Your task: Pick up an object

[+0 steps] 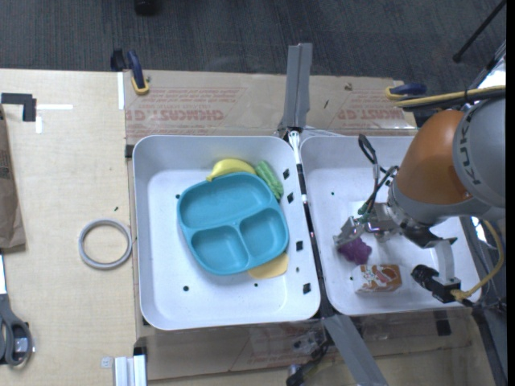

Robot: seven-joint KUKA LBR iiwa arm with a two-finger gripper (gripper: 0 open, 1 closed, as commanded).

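In the right bin (322, 185), my gripper (352, 232) hangs low on the left side, at the end of the grey arm with the orange band (430, 167). A purple lumpy object (355, 252) lies directly below the gripper tip, touching or nearly touching it. An orange and white packet-like object (380, 277) lies just to the right of the purple one, near the bin's front. I see nothing lifted off the bin floor.
The left bin (153, 240) holds a blue divided plate (233, 223), with a yellow banana-like item (232, 166) and a green item (271, 178) behind it and a yellow piece (270, 268) under its front edge. A grey ring (105, 243) lies on the bench at the left.
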